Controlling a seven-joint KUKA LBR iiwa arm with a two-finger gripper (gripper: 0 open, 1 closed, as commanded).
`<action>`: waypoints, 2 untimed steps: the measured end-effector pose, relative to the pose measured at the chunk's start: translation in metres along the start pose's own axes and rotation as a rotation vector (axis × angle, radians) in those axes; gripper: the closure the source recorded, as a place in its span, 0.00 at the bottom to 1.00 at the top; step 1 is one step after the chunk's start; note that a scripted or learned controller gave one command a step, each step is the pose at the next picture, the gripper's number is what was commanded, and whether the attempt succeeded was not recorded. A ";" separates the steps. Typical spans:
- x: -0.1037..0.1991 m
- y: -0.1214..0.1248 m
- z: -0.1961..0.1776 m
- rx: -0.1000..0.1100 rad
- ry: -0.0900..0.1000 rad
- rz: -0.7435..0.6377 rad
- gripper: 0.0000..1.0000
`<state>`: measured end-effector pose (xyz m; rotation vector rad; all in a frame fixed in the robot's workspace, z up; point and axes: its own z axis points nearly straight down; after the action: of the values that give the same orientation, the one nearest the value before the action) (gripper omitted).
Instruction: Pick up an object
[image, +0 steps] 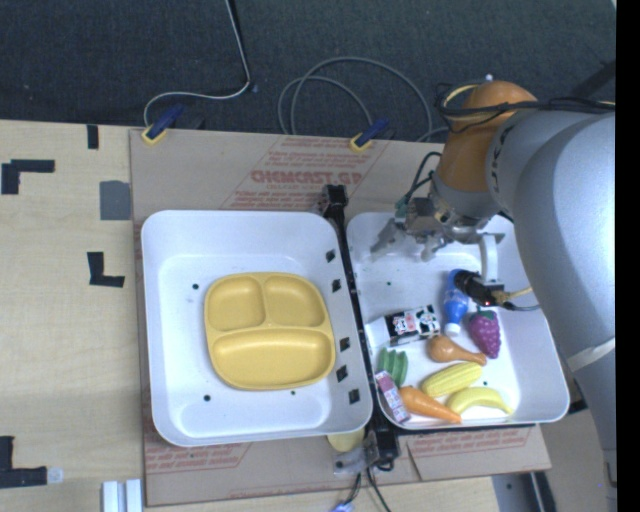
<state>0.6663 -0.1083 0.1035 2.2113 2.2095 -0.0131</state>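
Hand (408, 243) is hanging over the far end of the right bin (530, 385), fingers spread wide, nothing pinched between them. The grey arm (560, 200) with its orange band (475, 140) is coming in from behind and to the side of the hand, covering the bin's far corner.

Nothing is sitting directly under the hand, just bare white bin floor. All the pickable stuff is lying nearer the camera than the hand, clustered at the near end of the same bin:
- 1 small black-and-white box (414, 323), closest to the hand
- 1 blue bottle-like item (458, 305), partly tucked under the arm's cabling, detail unclear
- 1 purple grape bunch (485, 332), just beside the blue item
- 1 brown drumstick-shaped piece (452, 350)
- 1 green pod (395, 364)
- 1 yellow corn cob (452, 379)
- 1 yellow banana (480, 401), touching the corn
- 1 orange carrot (428, 403)
- 1 small pink-and-white packet (388, 392) against the bin wall

The items are packed tight, several touching, so neighbours are crowding any one of them.

Across the divider from the hand, the left bin (170, 330) is holding 1 yellow divided plate (268, 330) with three compartments. 2 bins total, side by side on a cardboard sheet (290, 175) on the bench (60, 300). 2 blue-yellow clamps (160, 124) are pinning the cardboard's far edge; cables (330, 85) are looping beyond it.
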 end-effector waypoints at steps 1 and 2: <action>-0.024 0.005 -0.124 -0.007 0.014 -0.001 1.00; 0.029 -0.019 -0.110 0.008 0.018 -0.005 1.00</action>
<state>0.6465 -0.0773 0.2127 2.2187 2.2278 -0.0027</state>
